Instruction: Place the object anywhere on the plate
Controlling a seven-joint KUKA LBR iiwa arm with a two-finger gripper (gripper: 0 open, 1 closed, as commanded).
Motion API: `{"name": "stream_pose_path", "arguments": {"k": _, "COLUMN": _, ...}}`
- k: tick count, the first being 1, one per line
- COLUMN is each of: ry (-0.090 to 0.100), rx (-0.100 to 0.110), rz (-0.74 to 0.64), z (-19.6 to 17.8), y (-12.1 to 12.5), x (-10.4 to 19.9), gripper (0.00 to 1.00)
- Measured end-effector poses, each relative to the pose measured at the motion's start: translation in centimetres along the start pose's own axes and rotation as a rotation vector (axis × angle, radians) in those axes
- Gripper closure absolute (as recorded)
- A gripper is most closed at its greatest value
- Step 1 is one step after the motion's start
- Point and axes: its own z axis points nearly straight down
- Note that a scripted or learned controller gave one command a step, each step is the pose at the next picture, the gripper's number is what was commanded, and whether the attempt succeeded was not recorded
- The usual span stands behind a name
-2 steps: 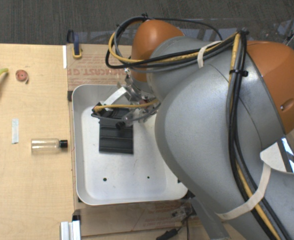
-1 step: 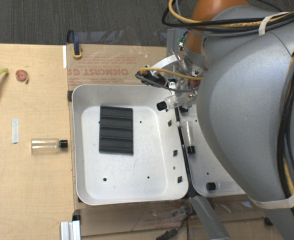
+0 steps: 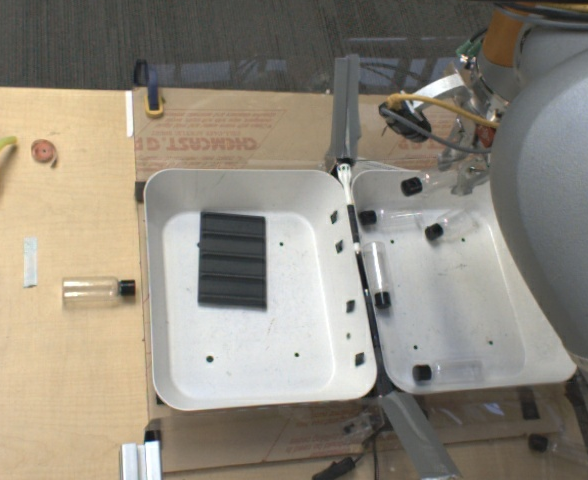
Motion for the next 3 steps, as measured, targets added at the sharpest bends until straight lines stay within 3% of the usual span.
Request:
{"name": "stream_pose_path", "arguments": {"k": 1, "ry": -0.002, "rx": 0.0, "rz": -0.112, "z": 4.3, "y": -8.8, "x": -5.8, "gripper": 1.0}}
{"name": "stream_pose_path", "arguments": {"k": 2, "ry": 0.003, "rx": 0.0, "rz": 0.035, "z": 10.3, "y": -18.2, "x": 3.8, "gripper": 1.0}}
{"name": "stream_pose_path", "arguments": {"k": 3, "ry": 0.002, "rx": -0.001, "rz": 0.034, "z": 7.8, "y": -10.9, "x": 2.7, "gripper": 1.0}}
